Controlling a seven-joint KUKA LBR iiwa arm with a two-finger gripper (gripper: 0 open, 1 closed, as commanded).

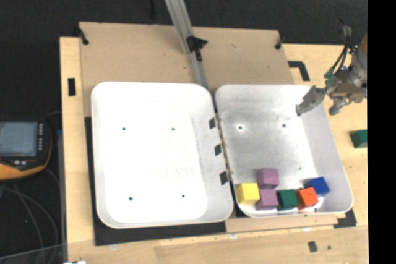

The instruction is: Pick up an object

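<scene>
Several small blocks lie along the near edge of the right bin (253,108): a yellow block (248,192), two purple blocks (268,177) (268,198), a green block (288,199), an orange block (307,197) and a blue block (318,185). My gripper (322,102) hangs over the far right rim of that bin, well apart from the blocks. Its two fingers are spread, with nothing between them.
The left bin (154,151) stands beside the right one. A metal pole (176,6) rises at the back between the bins. A green object (359,138) lies on the bench to the right of the right bin. A handheld pendant (21,145) sits at far left.
</scene>
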